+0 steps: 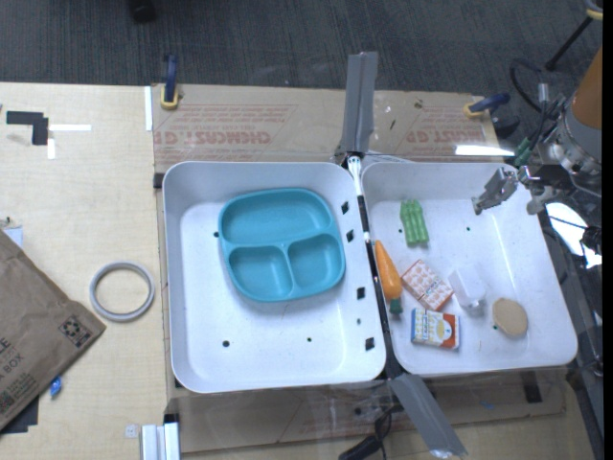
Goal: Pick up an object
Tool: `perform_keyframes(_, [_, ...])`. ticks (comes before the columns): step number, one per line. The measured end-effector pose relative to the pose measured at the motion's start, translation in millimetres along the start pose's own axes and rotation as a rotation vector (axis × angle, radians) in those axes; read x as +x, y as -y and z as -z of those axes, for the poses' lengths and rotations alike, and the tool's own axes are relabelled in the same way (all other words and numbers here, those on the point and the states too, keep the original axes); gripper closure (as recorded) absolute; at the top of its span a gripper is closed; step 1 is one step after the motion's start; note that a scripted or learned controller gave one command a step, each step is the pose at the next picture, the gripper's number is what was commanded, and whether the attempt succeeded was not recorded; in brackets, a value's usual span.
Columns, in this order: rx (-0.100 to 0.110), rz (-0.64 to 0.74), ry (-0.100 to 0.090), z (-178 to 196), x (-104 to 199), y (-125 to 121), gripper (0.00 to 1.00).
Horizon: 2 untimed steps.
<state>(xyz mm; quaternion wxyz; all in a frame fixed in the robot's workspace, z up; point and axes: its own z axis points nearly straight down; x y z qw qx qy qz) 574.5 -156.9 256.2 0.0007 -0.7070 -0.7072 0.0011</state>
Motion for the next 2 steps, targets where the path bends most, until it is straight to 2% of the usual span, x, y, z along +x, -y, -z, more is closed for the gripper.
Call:
perform_keyframes(1, [0.0, 0.177, -0.001, -119, 29, -35, 0.0])
perform_keyframes(2, [-0.002, 0.329, 0.0, -164, -25, -32, 0.0])
